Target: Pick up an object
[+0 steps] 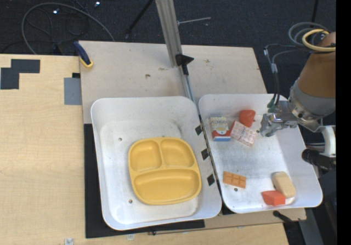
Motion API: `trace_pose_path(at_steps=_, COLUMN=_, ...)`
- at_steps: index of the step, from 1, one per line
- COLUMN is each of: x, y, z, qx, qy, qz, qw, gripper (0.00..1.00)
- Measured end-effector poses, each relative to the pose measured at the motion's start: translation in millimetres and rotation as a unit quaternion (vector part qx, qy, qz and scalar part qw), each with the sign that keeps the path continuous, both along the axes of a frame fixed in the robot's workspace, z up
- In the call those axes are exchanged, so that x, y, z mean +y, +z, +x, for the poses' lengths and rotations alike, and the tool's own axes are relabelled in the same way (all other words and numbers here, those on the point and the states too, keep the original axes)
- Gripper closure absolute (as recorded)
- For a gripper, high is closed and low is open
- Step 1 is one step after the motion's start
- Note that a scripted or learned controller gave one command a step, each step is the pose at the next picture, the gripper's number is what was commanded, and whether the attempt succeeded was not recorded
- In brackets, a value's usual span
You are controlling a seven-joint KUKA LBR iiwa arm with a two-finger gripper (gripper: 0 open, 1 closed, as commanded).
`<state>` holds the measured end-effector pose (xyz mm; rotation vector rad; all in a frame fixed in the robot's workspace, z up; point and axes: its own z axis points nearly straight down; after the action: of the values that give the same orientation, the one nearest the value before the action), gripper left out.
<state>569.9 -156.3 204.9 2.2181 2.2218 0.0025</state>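
My gripper [268, 127] hangs over the right bin [263, 159], near its upper right part, just right of a red block [247, 117] and a clear wrapped packet [243, 133]. Nothing shows between its fingers. A small red-and-white carton [220, 127] lies to the left of the packet. Toward the bin's front lie an orange waffle-like cracker [235, 180], a tan bread roll [284, 183] and a red piece [273, 198] beside the roll.
The left bin [109, 129] holds a yellow divided plate [163, 170]. A metal post [169, 24] rises behind the bins. A wooden table [38, 151] lies at the left. The arm's orange band [321, 71] stands at the right edge.
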Motion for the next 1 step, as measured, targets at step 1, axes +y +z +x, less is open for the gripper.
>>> trace_pose_path(at_steps=1, x=-0.7, y=21.9, z=0.6, qx=0.001, qy=0.0, qz=0.0001, qw=1.0, gripper=1.0)
